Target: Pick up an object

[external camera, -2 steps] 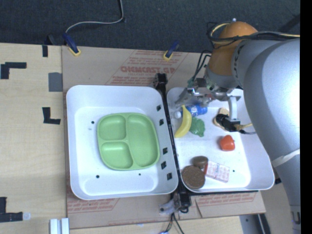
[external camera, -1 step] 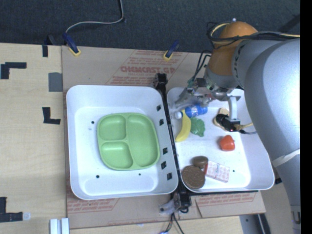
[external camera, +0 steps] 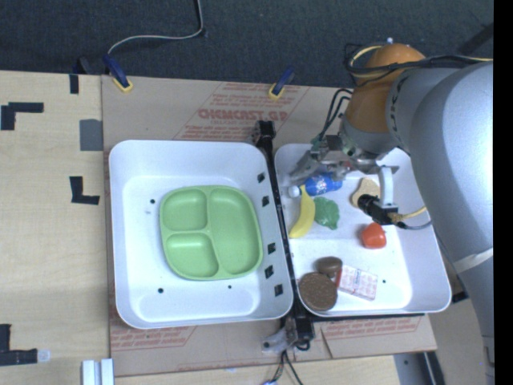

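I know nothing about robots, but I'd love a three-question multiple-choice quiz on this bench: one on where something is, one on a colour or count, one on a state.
1. Where does the green divided plate lie?
A. left bin
B. right bin
C. on the cardboard

2. What colour is the banana?
A. red
B. yellow
C. blue

3. How does the gripper stand?
A. lifting the plate
B. low over the right bin, by the blue item
C. outside both bins

Answers:
1 A, it fills the middle of the left bin.
2 B, plainly yellow beside the green toy.
3 B, it hangs above that bin's upper part.
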Motion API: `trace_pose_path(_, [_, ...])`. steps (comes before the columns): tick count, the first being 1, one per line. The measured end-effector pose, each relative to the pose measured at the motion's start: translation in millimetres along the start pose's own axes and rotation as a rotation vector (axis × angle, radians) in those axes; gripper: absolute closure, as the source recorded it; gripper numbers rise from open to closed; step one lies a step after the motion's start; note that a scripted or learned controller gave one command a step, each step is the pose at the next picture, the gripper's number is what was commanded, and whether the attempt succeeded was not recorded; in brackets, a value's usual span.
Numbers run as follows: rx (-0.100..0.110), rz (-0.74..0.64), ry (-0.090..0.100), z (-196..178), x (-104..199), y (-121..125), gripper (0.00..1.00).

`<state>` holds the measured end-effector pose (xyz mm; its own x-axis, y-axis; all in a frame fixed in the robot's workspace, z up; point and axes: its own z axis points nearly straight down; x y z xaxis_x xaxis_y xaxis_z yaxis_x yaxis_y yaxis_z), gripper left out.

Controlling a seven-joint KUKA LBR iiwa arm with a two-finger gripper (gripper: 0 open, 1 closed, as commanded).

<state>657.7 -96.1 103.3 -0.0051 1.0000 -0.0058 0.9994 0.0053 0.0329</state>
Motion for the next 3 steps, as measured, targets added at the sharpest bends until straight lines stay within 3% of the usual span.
trace_pose_path(1, [0.001, 0.000, 0.000, 0.2, 0.2, -0.1, 0.00])
trace_pose_path(2, [0.002, 0.005, -0.005, 2.9, -4.7, -28.7, 0.00])
trace_pose_path(3, [0.027, 0.005, 0.003, 14.3, 1.6, -66.8, 0.00])
